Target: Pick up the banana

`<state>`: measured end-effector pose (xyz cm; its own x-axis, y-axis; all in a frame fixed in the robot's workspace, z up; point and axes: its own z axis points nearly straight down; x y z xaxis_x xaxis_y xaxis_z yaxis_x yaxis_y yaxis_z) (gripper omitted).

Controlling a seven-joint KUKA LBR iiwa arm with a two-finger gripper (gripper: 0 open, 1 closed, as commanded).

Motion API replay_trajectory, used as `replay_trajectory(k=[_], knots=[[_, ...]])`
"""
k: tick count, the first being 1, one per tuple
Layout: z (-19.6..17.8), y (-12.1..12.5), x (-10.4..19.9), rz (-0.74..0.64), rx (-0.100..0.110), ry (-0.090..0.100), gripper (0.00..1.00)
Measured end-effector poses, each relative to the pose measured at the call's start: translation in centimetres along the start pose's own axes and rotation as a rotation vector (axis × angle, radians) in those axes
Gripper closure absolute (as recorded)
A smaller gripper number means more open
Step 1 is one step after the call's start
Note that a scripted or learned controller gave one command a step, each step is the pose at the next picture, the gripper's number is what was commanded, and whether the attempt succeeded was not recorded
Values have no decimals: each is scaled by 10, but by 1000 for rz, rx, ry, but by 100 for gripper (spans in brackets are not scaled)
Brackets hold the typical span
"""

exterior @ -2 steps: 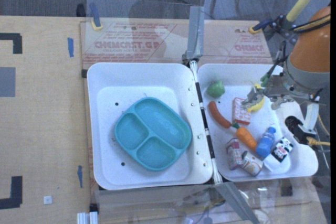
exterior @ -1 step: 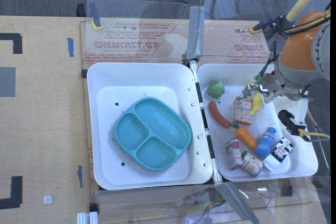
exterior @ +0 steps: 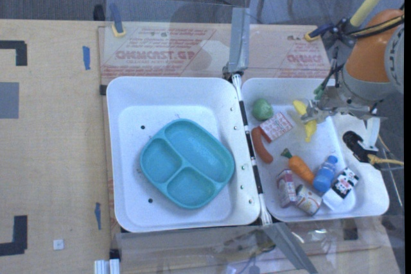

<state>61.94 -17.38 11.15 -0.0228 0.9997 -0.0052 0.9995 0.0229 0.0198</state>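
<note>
Yellow banana (exterior: 306, 119) lay near right bin's (exterior: 379, 202) back edge, gripper (exterior: 316, 113) directly over it; finger state couldn't be told, possibly touching. Likely light, smooth, rigid toy; grasp across its curved middle.

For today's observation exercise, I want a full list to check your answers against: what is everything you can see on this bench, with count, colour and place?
left bin: 1, white, left half of the bench
right bin: 1, white, beside the left bin
divided plate: 1, turquoise, three compartments, in the left bin
banana: 1, yellow, top of the right bin, under the end effector
green ball: 1, green, upper left of the right bin
sausage: 1, red, along the right bin's left wall
small packet: 1, white and red, beside the sausage
carrot: 1, orange, middle of the right bin
bottle: 1, blue, right of the carrot
cow-patterned carton: 1, black and white, lower right
cans: 2, lying at the bin's bottom edge
arm: 1, grey with an orange band, from the right
end effector: 1, at the banana
</note>
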Motion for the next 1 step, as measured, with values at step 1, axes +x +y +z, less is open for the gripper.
replay_trajectory(k=[1], knots=[[-102, 51, 24, 2, 16, 4, 100]])
